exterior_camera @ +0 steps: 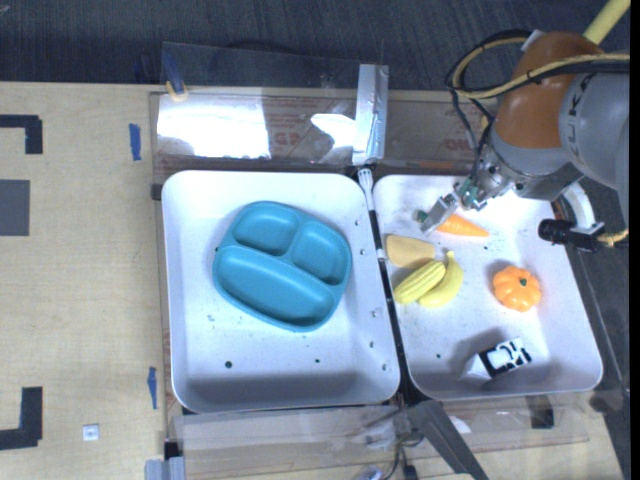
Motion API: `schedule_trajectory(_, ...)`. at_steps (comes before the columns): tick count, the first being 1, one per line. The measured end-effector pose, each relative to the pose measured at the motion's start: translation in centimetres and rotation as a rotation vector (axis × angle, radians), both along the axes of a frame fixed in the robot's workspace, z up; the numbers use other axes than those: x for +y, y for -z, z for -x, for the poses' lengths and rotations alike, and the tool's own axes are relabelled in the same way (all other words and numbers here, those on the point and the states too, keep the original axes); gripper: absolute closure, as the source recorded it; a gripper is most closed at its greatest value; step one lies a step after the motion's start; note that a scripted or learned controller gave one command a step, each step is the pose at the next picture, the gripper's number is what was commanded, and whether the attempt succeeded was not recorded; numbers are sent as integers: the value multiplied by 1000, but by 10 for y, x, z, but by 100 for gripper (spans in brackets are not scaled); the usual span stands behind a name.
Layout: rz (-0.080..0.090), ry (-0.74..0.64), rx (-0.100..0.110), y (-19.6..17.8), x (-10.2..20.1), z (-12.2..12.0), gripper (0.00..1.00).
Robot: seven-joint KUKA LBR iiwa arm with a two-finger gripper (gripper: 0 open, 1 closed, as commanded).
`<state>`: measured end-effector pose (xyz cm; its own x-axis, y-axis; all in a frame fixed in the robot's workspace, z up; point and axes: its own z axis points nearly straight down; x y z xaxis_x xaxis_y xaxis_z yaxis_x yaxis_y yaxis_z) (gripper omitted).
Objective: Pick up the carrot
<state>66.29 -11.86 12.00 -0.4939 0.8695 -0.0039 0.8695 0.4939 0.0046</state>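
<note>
Above the right bin (560, 363), the gripper (455, 206) (grip state indeterminate) is hovering beside the carrot (463, 227); centring over its long axis should be helping.

Robotics lab test station: plywood tabletop (80, 298) marked with black and blue tape, two shallow white bins (190, 368) fixed side by side, toy plastic foods (430, 280), cabled grey-and-orange industrial arm (560, 118), dark carpet floor (300, 8).

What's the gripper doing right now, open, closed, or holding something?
Gripper: cannot be told; it sits right beside the carrot in the right bin.
</note>
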Motion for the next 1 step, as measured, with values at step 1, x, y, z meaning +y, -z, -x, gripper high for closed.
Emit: schedule_trajectory(1, -2, 103, -2, 30, -3, 29, 0)
